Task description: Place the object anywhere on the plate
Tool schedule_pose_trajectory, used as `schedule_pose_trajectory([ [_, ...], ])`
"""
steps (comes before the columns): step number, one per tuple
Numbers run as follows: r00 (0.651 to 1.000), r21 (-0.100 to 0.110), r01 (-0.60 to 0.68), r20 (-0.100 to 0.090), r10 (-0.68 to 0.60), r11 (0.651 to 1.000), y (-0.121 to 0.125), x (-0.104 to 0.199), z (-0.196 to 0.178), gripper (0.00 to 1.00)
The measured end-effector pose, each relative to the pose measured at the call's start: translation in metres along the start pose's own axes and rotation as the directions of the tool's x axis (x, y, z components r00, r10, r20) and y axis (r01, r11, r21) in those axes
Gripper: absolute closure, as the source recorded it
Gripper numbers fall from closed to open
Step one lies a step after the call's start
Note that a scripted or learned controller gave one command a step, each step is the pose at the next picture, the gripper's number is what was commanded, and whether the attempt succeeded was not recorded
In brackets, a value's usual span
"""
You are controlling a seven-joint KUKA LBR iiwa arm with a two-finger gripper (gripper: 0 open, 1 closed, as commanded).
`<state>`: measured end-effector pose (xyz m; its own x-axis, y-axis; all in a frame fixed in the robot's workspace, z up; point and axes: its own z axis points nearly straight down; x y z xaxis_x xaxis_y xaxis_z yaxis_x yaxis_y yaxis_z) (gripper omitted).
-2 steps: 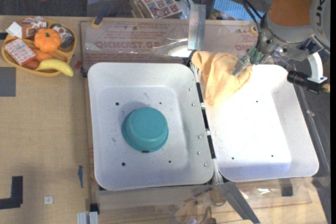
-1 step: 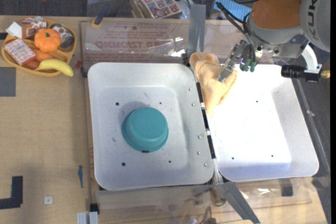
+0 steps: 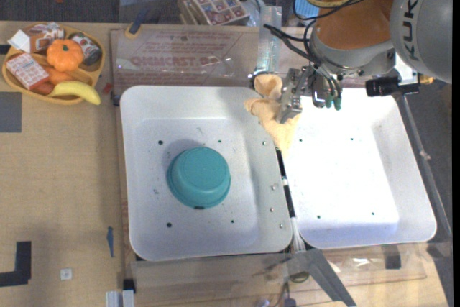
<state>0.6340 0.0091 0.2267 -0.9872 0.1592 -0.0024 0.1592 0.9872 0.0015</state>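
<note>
Fingers (image 3: 290, 106) pinching what we read as a tan soft toy (image 3: 272, 113) above the bins' divider; teal plate (image 3: 199, 177) at its seven o'clock.

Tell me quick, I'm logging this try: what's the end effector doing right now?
End effector: over the seam between the bins, at a tan soft object; whether it is open or closed on it cannot be told. Teal plate sits in the left bin.

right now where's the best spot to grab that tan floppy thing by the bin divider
Probably the tan object's upper lobe, coming from above. It lies draped over the seam between the two bins, under the gripper, and that raised end looks easier to pinch than the flat lower tail.
</note>
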Motion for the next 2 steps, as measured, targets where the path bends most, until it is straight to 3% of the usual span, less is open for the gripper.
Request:
schedule_pose_trajectory([
  [1, 0.987, -0.001, 0.159, 0.001, -0.159, 0.987, 0.043, 0.035, 0.003, 1.00],
  [2, 0.986, -0.001, 0.164, 0.000, -0.164, 0.986, 0.089, 0.068, -0.004, 1.00],
])
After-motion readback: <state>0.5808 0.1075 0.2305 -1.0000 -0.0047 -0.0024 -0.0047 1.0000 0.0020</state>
